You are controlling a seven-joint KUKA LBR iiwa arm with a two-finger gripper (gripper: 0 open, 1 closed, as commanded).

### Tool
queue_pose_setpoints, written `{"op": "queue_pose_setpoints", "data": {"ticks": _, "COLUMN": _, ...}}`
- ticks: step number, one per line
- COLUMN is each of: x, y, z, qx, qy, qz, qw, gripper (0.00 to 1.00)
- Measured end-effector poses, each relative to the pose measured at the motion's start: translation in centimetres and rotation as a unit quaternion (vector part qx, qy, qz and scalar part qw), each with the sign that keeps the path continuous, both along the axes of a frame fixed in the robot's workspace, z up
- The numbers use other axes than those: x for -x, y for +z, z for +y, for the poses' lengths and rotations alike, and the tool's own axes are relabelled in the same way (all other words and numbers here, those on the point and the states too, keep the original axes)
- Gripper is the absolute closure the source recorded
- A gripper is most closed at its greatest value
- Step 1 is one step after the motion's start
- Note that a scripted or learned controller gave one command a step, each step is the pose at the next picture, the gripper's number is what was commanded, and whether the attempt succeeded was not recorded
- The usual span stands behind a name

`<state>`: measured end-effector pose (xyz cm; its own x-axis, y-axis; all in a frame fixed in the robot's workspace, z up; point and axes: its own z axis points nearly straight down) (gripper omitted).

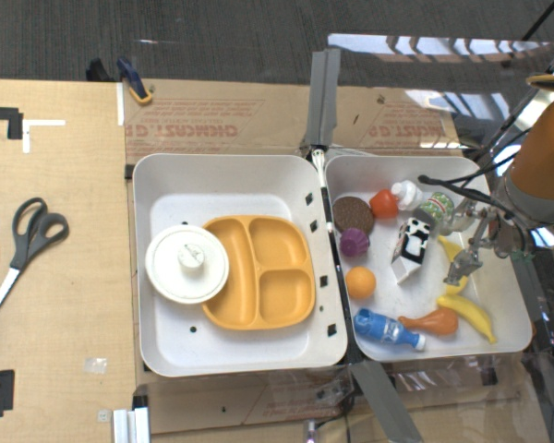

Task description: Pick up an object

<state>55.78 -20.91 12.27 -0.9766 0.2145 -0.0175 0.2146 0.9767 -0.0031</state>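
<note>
Yellow is the colour nearest the gripper [463, 268]: a banana [471, 312] lies along the lower right of the right bin [522, 326], with a smaller yellow piece [450, 247] just above it, and the fingers hang between the two, low over the bin floor. The fingers look slightly parted with nothing between them, though glare and cables at the wrist blur that part of the view, so this is a cautious reading.

No single target is named, so any toy in the right bin will serve. Candidates nearby are the banana, an orange drumstick-shaped toy [434, 321] touching the banana's left end, and a black-and-white carton [412, 244] to the gripper's left. Further left sit an orange ball [360, 281], a purple ball [355, 242], a brown round piece [353, 212], and a blue bottle [386, 330] along the front wall. A green can [438, 209] and a red-and-white toy [390, 201] lie toward the back.

To do this step well, the arm should probably commit to the banana: it is closest and slim enough to fit between the fingers. The fingers should straddle its narrow width, not its length, and come down near its middle, away from the drumstick, so that neither finger lands on the neighbour. Closing should wait until the fingertips are almost at the floor.

The left bin [157, 340] holds a yellow divided tray [258, 275] and a white lidded bowl [186, 264].
</note>
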Motion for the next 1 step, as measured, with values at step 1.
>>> {"op": "queue_pose_setpoints", "data": {"ticks": 1, "x": 0.43, "y": -2.90, "z": -1.19, "qx": -0.0031, "qy": -0.022, "qz": 0.006, "qw": 0.9997, "gripper": 0.00}}
